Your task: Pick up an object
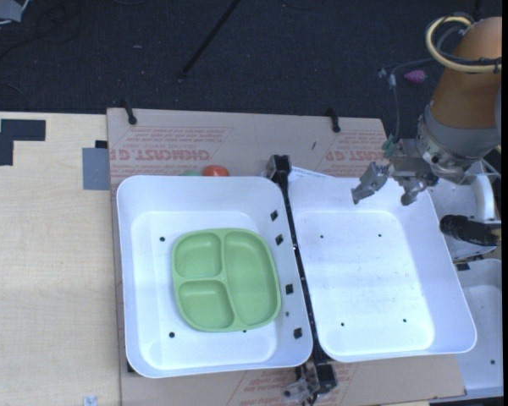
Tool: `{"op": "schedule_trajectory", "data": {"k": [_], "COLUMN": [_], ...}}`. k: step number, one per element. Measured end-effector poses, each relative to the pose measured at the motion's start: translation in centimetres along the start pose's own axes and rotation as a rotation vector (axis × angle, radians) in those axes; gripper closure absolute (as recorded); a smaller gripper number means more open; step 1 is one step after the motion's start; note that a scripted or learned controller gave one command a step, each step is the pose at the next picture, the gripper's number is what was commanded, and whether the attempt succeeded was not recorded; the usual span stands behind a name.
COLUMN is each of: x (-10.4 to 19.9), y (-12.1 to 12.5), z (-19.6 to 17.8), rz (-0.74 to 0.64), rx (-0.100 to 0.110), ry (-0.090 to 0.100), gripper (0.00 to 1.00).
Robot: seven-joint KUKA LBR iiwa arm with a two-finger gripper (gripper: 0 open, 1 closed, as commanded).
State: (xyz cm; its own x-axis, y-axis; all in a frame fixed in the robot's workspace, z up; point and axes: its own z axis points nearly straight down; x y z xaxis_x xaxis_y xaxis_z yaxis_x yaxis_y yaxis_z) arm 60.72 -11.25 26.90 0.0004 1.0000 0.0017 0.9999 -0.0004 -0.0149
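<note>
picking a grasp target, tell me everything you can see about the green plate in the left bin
The green divided plate is pale green and looks like matte plastic, a rounded rectangle with three compartments: two smaller ones on one side, one long one on the other. It lies flat and upright on the floor of the left bin, slightly rotated, near the bin's middle. All three compartments look bare. Nothing else touches it.

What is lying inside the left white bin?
A green divided plate with three compartments lies flat in the left bin. What is beneath the plate is covered and cannot be seen.
</note>
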Motion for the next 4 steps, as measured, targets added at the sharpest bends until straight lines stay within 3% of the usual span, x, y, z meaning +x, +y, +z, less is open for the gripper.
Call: {"op": "schedule_trajectory", "data": {"k": [1,3,4], "x": [0.0,-1.4,-0.9], "y": [0.2,-0.6,0.3], "z": [-0.8,10.1,15.3], "rz": [-0.002,0.001,-0.003], "rx": [-0.012,-0.007,-0.009], "ry": [-0.001,-0.001,0.0], "gripper": [0.0,0.0,0.0]}}
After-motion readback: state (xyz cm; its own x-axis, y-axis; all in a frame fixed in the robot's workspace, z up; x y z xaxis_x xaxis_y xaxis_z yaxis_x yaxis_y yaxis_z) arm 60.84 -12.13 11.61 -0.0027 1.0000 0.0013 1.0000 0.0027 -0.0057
